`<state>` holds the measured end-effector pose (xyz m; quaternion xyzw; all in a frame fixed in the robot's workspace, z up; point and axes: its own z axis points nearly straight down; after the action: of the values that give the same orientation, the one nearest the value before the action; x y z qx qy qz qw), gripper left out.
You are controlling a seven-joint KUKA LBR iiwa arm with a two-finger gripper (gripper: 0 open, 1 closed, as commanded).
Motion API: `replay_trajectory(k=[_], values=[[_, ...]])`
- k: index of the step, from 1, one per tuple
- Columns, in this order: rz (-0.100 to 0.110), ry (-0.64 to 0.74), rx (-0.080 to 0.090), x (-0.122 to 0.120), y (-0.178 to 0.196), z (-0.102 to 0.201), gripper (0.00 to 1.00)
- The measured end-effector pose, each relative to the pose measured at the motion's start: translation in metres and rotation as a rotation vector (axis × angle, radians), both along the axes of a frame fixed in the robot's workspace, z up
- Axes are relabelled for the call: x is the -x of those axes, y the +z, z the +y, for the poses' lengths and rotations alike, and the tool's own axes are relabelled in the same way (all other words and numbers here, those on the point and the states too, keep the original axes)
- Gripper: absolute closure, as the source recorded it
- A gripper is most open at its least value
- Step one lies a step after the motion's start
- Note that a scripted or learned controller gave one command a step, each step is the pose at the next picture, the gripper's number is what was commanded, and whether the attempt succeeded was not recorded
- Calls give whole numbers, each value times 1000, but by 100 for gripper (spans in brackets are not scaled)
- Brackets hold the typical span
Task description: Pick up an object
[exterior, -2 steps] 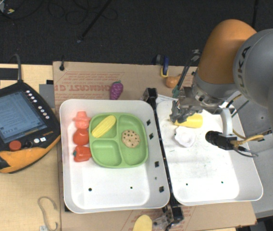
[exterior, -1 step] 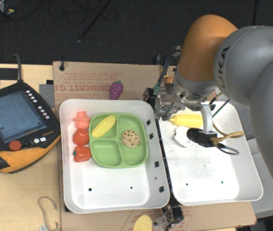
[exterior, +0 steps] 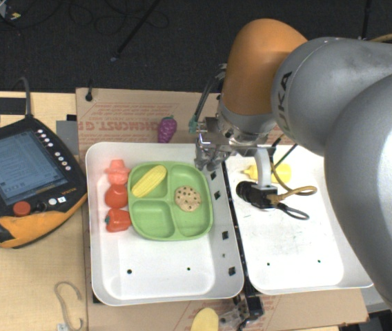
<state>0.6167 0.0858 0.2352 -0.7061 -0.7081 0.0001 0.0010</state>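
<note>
Overhead view of the bench at the approach stage. The grey arm (exterior: 334, 116) reaches in from the right and covers much of the right bin (exterior: 299, 254). Its gripper (exterior: 206, 156) hangs over the far end of the divider between that bin and the left bin (exterior: 154, 281). From this angle I cannot tell whether the gripper is parted or closed, and I see nothing held in it.

The candidates lie mostly in the left bin:
- A green divided plate (exterior: 158, 223) sits in the middle.
- A pink toy (exterior: 116, 172) and two red toys (exterior: 115, 197) stand in a column just beside the plate's left rim.
- A yellow corn cob (exterior: 148, 180) fills the plate's far-left compartment.
- A cookie (exterior: 188, 198) rests in its right compartment, the piece nearest the gripper.
- A yellow piece (exterior: 281, 172) lies in the right bin, partly hidden behind the wrist.

I would judge the cookie the shortest reach, but it is flat and the plate's ridges crowd it. The corn looks the safer target: descend upright and straddle it across its short axis, clear of the compartment walls. Close only once fully down.
</note>
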Motion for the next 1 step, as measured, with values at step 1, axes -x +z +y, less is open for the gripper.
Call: replay_trajectory(k=[1], values=[[0, 2, 2, -7, -7, 0, 100]])
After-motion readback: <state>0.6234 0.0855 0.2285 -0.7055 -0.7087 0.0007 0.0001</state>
